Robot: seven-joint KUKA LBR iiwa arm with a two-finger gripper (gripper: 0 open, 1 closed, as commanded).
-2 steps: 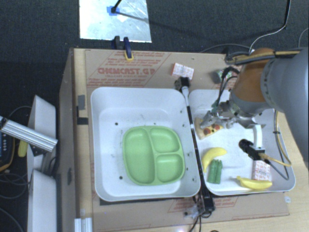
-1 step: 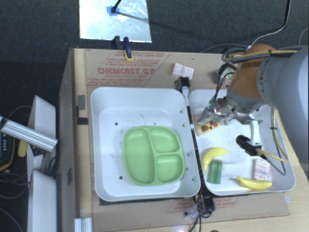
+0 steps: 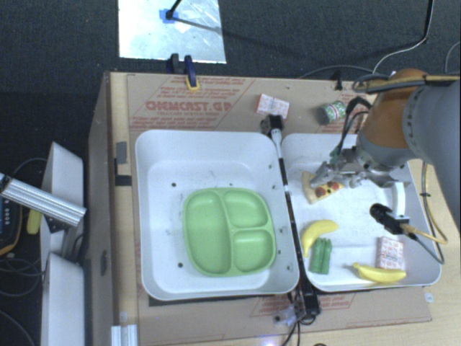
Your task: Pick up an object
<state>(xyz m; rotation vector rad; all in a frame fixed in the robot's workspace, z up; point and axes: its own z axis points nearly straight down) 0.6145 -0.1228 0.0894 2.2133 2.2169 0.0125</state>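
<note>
With the gripper (image 3: 333,173) low over the pizza slice (image 3: 322,188) (whether its jaws are parted I cannot tell), centre them across the slice before closing.

The claw (image 3: 333,173) hangs low in the right bin (image 3: 425,265), directly over a pizza slice toy (image 3: 322,188) that lies just beneath and slightly left of it. Whether it grips the slice cannot be told. Below the claw lie a yellow banana (image 3: 318,231) and a green piece (image 3: 320,256); farther down to its right rest a second banana (image 3: 379,272) and a small patterned packet (image 3: 390,252). Well left of the claw, the left bin (image 3: 158,157) holds a green divided plate (image 3: 230,231).
</note>
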